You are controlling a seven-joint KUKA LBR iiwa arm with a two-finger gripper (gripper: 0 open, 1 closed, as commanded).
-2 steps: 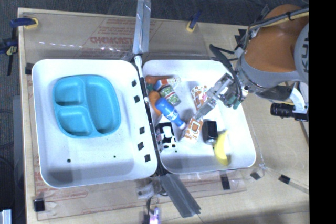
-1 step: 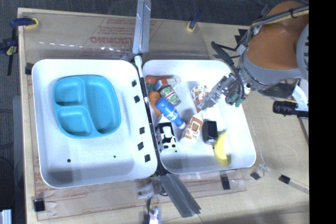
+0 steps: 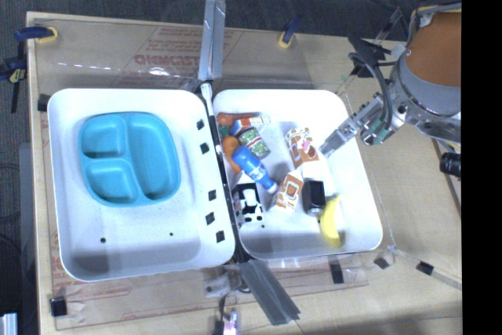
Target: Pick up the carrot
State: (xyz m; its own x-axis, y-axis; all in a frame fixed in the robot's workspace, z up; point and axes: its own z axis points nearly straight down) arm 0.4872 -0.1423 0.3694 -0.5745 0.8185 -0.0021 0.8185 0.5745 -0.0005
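We judge the task barely begun: the carrot [image 3: 229,143] lies untouched in the right bin [image 3: 357,196], hard against its left wall. The pincer [image 3: 325,147] hovers well apart from it, near the bin's right side, nothing between its tips (whether spread or pressed together, we cannot tell). The carrot shows as a small orange lump, partly hidden by a blue bottle [image 3: 252,162].
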